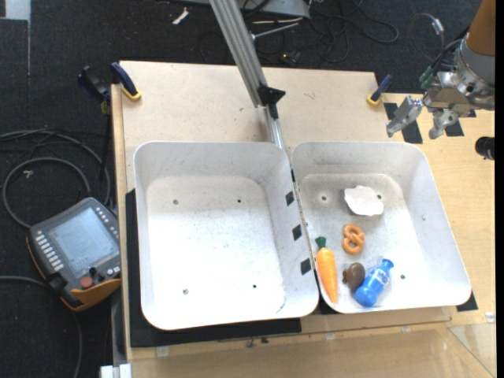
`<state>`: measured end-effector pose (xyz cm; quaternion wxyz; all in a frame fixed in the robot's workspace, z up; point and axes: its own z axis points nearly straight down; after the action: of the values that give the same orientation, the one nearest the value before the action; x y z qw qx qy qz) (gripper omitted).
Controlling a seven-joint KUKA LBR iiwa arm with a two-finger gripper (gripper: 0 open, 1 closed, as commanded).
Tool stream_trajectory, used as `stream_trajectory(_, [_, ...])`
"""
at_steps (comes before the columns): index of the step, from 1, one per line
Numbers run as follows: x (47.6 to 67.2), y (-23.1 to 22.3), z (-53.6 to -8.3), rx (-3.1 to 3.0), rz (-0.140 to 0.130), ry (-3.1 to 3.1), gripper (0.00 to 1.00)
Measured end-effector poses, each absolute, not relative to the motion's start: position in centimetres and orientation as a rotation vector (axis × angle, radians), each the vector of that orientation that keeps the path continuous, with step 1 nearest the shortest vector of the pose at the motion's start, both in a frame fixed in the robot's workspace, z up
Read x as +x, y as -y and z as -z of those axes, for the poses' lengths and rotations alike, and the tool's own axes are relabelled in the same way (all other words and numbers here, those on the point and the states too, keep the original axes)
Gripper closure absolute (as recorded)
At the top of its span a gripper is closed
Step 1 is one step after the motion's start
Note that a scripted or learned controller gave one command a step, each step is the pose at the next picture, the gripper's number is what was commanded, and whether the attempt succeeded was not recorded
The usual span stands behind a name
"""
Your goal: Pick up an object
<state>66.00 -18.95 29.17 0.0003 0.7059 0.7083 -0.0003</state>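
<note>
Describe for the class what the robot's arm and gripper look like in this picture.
At the upper right, the arm's wrist is grey below an orange band. The gripper is pale metallic grey with two blocky fingers. Thin cables, one with a green connector, loop beside the wrist.

Robot lab: teach pendant (76, 246), floor cables (31, 164)

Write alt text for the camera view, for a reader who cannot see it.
A grey robot arm's gripper hangs open above the bench beyond the right bin, holding nothing. That bin holds a white lump, an orange pretzel, a toy carrot, a brown piece and a blue bottle. The left bin sits alongside it.
</note>
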Motion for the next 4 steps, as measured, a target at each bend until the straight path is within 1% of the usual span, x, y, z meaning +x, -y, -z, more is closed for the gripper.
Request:
stream_trajectory(1, [66.0,18.9,-29.2,2.217,0.002,-2.225,0.00])
stream_trajectory(2, [66.0,18.6,-22.7,2.223,0.006,-2.227,0.00])
stream_trajectory(3, [66.6,18.6,-18.2,2.219,0.004,-2.228,0.00])
stream_trajectory(4, [66.3,17.8,-12.0,2.222,0.005,-2.228,0.00])
